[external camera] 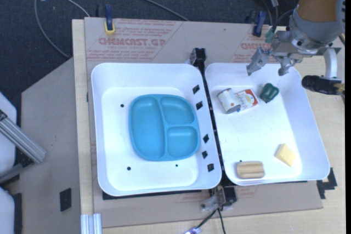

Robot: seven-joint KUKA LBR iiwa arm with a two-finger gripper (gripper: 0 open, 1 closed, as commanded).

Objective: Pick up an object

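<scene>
Closest to the camera in the right bin (315,134): a tan block (249,170) and a yellow wedge (284,154). Further up, a small can (226,101) touching a red-and-white packet (246,99), with a dark green thing (269,92) just beside. The left bin (104,118) holds a blue divided plate (164,126). My gripper (270,66) (jaws spread, gripping nothing) hangs over the far edge.

A sky-blue divided plate (164,126) is seen in the white left bin (104,118), while a dark green object (269,92), a pale yellow wedge (285,154), a tan block (249,170) and a silver, red-and-white-labelled can (236,100) are seen in the white right bin (312,134).
</scene>
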